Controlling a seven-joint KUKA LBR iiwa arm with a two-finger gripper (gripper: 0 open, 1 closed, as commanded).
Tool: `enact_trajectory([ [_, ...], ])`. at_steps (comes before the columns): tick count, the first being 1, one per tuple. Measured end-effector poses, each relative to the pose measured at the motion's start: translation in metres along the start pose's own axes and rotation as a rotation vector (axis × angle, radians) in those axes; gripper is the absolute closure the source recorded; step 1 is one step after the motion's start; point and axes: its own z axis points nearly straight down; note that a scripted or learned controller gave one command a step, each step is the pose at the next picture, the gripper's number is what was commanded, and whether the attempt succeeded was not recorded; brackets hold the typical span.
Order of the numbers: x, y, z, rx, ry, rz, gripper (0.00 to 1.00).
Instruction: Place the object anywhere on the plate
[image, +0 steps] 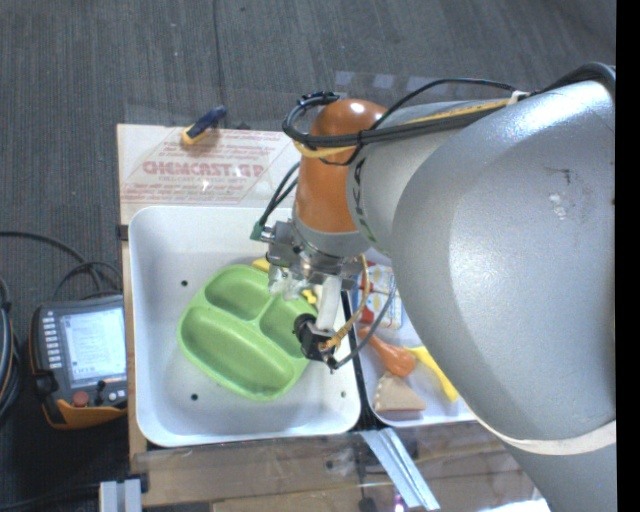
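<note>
A green divided plate (240, 335) lies in the left white bin (165, 260), toward its right side. My gripper (297, 290) hangs over the plate's upper right rim, under the orange wrist band. A small yellow piece (261, 265) shows just left of the gripper at the plate's far rim. Another bit of yellow (310, 297) shows close under the gripper body. The arm hides whether it is held. A black cable clip (310, 338) hangs over the plate's right compartment.
The right bin (372, 405) holds an orange piece (392, 357), a yellow piece (436, 372) and a tan wedge (399, 400), mostly hidden under the arm. A teach pendant (82, 355) sits left of the bench. A blue-and-yellow clamp (204, 123) lies on the board behind the bins.
</note>
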Motion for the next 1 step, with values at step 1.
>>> enact_trajectory([
  [1, -0.0001, 0.0002, -0.0002, -0.001, 0.0, 0.0, 0.0],
])
